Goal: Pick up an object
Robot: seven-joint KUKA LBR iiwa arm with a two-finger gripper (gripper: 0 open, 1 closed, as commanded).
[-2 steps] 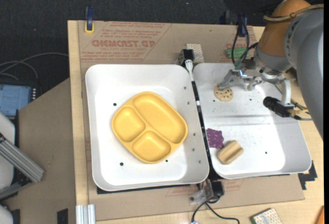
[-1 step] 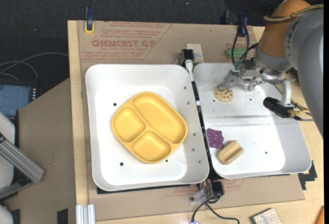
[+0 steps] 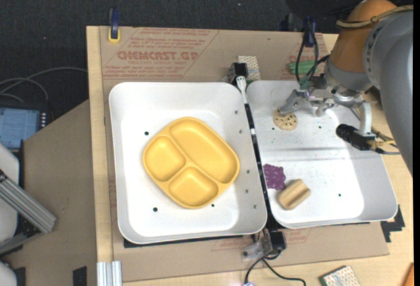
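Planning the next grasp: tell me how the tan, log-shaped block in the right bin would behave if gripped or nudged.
The tan log-shaped block looks rounded along its length, so a sideways nudge would probably roll it. It seems small and solid, likely light and stiff rather than floppy. It lies beside the purple lumpy piece, near the right bin's front wall, so a push may jam it there.

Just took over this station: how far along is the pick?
Nothing looks picked yet. The cookie, purple piece and tan block all lie on the right bin floor; the yellow tray sits in the left bin. In hand: the gripper is low beside the cookie. Left: grasping and lifting one.
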